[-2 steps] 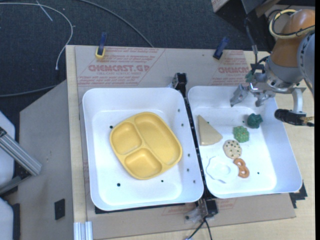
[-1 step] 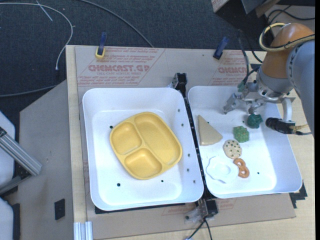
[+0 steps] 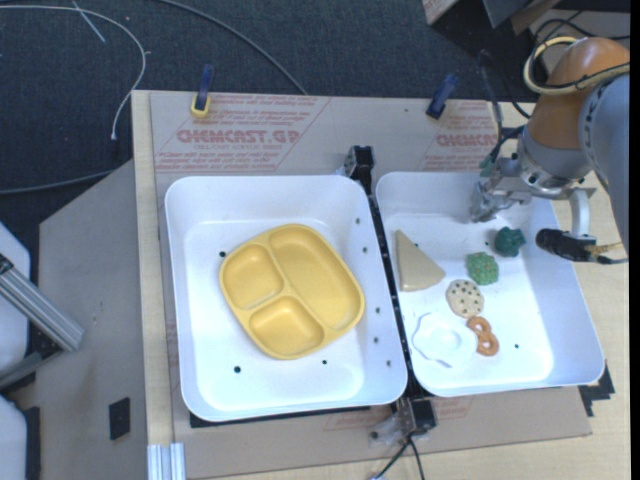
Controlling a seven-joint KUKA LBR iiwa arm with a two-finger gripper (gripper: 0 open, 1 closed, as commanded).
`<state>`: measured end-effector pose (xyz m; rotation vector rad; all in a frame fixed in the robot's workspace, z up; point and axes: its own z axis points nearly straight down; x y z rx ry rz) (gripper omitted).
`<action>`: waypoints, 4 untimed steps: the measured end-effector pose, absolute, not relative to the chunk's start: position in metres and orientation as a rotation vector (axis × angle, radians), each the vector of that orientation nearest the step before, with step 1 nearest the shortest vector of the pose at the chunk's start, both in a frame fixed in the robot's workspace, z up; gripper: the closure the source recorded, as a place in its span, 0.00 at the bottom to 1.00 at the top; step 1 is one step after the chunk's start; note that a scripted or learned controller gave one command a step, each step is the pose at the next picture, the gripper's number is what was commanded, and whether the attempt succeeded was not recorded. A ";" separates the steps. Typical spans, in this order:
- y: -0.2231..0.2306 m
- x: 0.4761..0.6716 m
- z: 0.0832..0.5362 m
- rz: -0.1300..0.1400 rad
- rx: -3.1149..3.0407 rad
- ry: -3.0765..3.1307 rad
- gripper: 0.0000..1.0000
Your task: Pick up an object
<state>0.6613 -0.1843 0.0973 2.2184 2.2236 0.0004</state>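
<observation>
The right bin (image 3: 560, 368) holds several small food-like objects: a tan wedge (image 3: 415, 263), a light green lump (image 3: 483, 267), a dark green piece (image 3: 510, 240), a speckled cookie (image 3: 464, 296), an orange pretzel (image 3: 484, 336) and a white flat piece (image 3: 437, 338). My gripper (image 3: 487, 206) hangs over the far part of this bin, just up and left of the dark green piece. Nothing shows between its fingers.
The left bin (image 3: 200, 368) carries a yellow divided tray (image 3: 290, 290). A black clamp (image 3: 359, 160) sits at the far end of the seam between the bins. Blue clips (image 3: 203, 78) (image 3: 441, 96) pin the cardboard at the back. Cables run by the bench's right edge.
</observation>
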 end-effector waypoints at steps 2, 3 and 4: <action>-0.184 0.653 0.203 0.006 2.215 2.219 1.00; -0.184 0.654 0.232 0.005 2.216 2.219 1.00; -0.134 0.639 0.227 -0.001 2.220 2.228 1.00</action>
